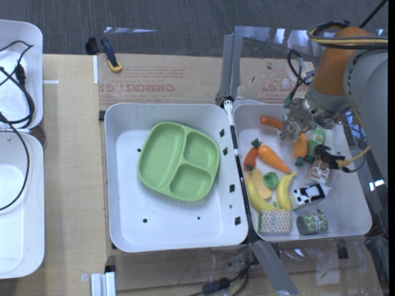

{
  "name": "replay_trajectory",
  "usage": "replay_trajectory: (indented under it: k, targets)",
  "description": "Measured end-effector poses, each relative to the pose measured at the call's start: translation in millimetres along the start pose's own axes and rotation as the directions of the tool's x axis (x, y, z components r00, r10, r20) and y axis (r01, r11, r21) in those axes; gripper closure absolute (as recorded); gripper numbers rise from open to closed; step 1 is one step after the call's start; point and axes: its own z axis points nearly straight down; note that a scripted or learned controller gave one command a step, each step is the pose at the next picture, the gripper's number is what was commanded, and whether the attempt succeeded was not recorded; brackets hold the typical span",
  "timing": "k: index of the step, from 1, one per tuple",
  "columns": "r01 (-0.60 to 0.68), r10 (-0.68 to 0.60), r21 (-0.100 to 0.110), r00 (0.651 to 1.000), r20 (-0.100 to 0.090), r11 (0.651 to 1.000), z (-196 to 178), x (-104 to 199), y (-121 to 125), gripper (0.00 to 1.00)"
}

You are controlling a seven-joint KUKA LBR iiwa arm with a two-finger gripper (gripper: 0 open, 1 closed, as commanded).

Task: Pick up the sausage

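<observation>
On the table, the left shallow white bin (117,184) holds a green three-compartment plastic plate (179,161). Right of it, the second white bin (355,217) carries toy food. The small orange-red sausage (270,122) lies at its far-left part, apart from the orange carrot (273,158). The gripper (294,127) hangs just right of the sausage; whether it is apart or together cannot be told. The sausage is probably light, smooth and rounded: grip across its middle.

Dark grey carpet (185,5) covers the floor behind the light wooden surface (68,134). A flat brown cardboard sheet (160,79) lies on it.
</observation>
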Motion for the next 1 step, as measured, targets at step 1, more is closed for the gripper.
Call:
replay_trajectory:
  k: [1]
  targets:
    - [-0.163, 0.163, -0.003, 0.987, -0.001, 0.987, -11.9, -7.1, 0.8, 1.0]
